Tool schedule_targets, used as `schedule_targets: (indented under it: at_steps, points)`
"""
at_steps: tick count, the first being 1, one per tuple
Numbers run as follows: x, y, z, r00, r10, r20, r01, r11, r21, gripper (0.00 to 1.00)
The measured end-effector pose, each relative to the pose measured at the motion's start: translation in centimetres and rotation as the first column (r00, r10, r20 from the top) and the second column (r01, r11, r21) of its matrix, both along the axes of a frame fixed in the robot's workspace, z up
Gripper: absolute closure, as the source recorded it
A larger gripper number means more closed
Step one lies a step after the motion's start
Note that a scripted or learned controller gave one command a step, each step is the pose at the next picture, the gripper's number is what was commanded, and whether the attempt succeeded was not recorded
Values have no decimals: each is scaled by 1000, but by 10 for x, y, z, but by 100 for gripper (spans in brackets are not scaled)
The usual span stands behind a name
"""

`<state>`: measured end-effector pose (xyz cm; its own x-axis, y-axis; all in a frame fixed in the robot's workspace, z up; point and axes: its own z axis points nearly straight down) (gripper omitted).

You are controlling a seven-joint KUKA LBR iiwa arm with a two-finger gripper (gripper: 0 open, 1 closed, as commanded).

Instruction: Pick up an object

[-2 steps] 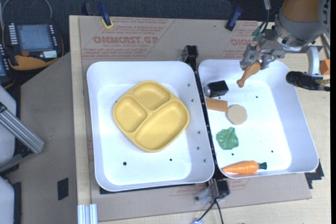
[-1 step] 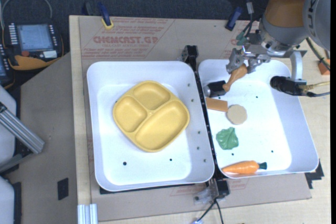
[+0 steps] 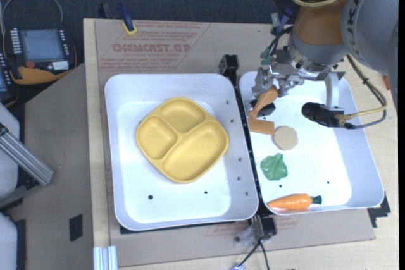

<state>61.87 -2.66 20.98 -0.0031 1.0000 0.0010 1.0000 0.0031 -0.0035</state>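
Looking down from the camera view, I see the arm [image 3: 376,16] reaching in from the right, with its gripper [image 3: 271,84] low over the far left corner of the right bin [image 3: 362,161]. Right under it an orange-brown stick [image 3: 266,100] sits tilted. Its upper end is hidden by the gripper's metalwork, and a dark shadow lies beneath its lower end. Whether the gripper is clamped on that stick or merely sits above it I cannot tell, as that spot is too cluttered to read. Just below the stick, a second orange-brown piece [image 3: 260,126] lies flat by the bin's left wall, with a pale round disc [image 3: 285,138] just beside it. A green leaf [image 3: 274,166] lies further along, and a carrot [image 3: 291,202] lies at the near rim. The left bin [image 3: 126,193] holds a yellow divided plate [image 3: 182,138]
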Motion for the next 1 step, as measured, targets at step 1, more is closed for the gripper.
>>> schedule_targets:
  at_steps: [1]
  points:
    - [-23,53,11,1000,-1,0,1,1000,0,100]
